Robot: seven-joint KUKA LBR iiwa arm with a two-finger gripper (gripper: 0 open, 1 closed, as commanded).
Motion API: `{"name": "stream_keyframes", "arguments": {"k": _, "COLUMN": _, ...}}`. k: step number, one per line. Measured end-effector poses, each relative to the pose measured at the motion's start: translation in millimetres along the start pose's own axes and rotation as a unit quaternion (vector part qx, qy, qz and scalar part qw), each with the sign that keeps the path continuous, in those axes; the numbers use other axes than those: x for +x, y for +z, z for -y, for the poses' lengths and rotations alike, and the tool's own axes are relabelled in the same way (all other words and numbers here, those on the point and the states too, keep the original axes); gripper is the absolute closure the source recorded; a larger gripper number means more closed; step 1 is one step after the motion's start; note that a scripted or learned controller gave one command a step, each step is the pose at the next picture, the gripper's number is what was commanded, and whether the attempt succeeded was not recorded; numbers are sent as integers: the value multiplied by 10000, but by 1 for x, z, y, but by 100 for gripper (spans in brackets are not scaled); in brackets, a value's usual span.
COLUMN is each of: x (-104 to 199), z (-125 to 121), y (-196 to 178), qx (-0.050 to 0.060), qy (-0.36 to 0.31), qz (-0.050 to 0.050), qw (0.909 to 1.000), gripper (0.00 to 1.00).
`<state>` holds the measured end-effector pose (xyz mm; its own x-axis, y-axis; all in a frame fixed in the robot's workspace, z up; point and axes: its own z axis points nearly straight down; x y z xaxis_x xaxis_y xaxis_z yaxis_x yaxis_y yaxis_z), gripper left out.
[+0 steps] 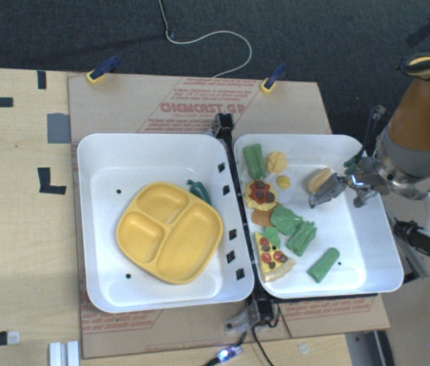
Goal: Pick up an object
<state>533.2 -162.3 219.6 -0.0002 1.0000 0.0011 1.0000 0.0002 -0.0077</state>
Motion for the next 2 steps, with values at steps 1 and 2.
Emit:
{"name": "stream_keyframes", "arguments": {"k": 1, "x": -4, "z": 5, "y": 46, "qx": -6, "qy": -3, "qz": 2, "qw": 10000, "gripper": 0}}
{"name": "stream_keyframes", "arguments": {"k": 2, "x": 5, "z": 13, "y": 98, "qx": 1, "qy": -4, "qz": -5, "qw": 10000, "gripper": 0}}
